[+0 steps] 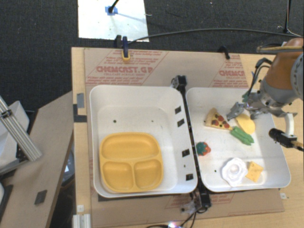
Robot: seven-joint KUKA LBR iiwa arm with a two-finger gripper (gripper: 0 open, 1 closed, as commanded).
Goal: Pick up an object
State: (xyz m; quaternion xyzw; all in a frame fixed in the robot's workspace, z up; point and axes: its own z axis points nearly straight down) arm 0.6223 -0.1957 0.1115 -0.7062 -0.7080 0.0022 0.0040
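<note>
The grey arm with the orange band bends down from the table's right edge, its tool (241,109) spread wide over the yellow pizza slice toy (217,119) in the right white bin (280,175), past red "CHEMCAST GP" writing (124,70).

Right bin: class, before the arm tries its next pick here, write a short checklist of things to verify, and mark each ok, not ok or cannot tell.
1. Gripper is over the right bin: ok.
2. A target lies near it: pizza slice just to its left: ok.
3. Nothing is gripped already: cannot tell.
4. Pizza slice lies apart from its neighbours: ok.
5. Yellow wedge lies apart too: not ok, the green pod touches it.
6. Yellow tray is out of the way, in the left bin: ok.
</note>
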